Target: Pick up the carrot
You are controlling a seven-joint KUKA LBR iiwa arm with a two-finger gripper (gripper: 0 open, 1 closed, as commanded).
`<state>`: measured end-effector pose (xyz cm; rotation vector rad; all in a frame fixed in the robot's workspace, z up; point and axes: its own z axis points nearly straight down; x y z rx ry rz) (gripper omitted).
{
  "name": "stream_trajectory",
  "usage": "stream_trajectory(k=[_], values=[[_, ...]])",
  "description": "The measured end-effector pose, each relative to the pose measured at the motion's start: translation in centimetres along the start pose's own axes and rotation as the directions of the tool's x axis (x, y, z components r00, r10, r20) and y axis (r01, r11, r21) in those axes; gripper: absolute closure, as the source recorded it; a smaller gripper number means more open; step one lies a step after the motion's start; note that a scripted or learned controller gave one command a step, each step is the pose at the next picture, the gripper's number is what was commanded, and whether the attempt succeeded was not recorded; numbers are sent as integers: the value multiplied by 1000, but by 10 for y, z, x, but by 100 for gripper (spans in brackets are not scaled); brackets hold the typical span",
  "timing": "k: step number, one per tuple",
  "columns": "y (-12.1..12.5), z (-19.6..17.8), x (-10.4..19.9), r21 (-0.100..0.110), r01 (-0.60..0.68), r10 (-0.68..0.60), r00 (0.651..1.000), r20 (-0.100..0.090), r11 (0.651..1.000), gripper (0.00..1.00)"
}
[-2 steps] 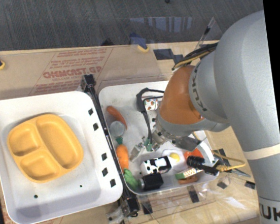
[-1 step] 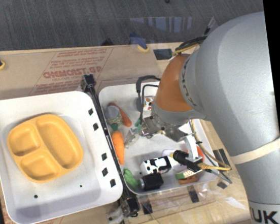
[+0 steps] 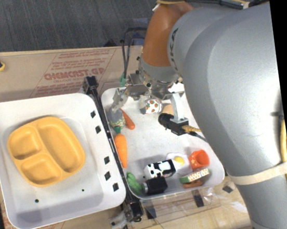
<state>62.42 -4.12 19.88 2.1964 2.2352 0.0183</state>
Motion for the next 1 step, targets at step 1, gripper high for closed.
stream_trajectory(k=[1], values=[[-41, 64, -63, 22, 157, -157, 988, 0, 987, 0]])
